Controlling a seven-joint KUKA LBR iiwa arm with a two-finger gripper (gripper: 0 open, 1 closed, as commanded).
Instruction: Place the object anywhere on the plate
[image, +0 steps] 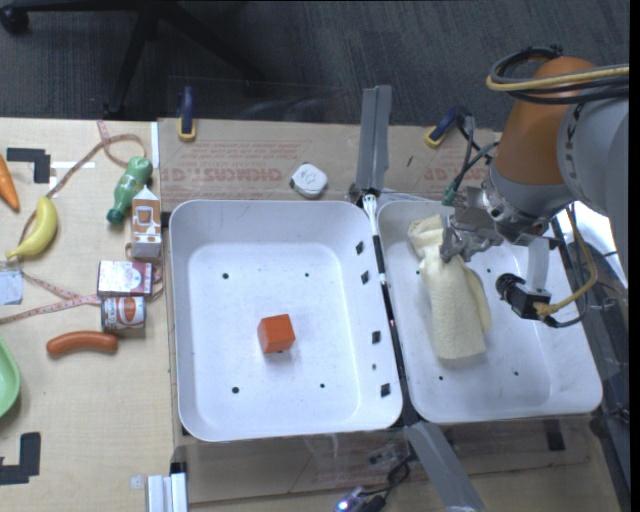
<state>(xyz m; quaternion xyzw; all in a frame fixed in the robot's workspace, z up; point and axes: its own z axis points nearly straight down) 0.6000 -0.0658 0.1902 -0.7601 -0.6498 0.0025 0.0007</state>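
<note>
**Arm over the right bin, orange cube alone in the left**

While my grey arm with its orange band (540, 110) reaches in from the upper right of the frame, my two-finger gripper (458, 243) sits low over the right-hand shallow white bin (560, 390), at its upper left part. It is down against the top end of a pale cream, soft-looking folded cloth (455, 305) that lies lengthwise in that bin, running from the gripper toward the lower middle of the frame. Whether I am grasping the cloth or merely touching it I cannot tell.

The small orange-red cube (276, 333) rests on the floor of the left-hand shallow white bin (200, 400), a little below that bin's centre, well apart from my gripper and across the divider between the bins.

Outside the bins, on the wooden bench at the left of the frame, lie a yellow banana (36, 229), a green bottle (129, 187), a small carton (146, 222), a tin can (124, 313) and a reddish sausage (82, 344). A white round tape measure (309, 180) sits above the left bin.
</note>
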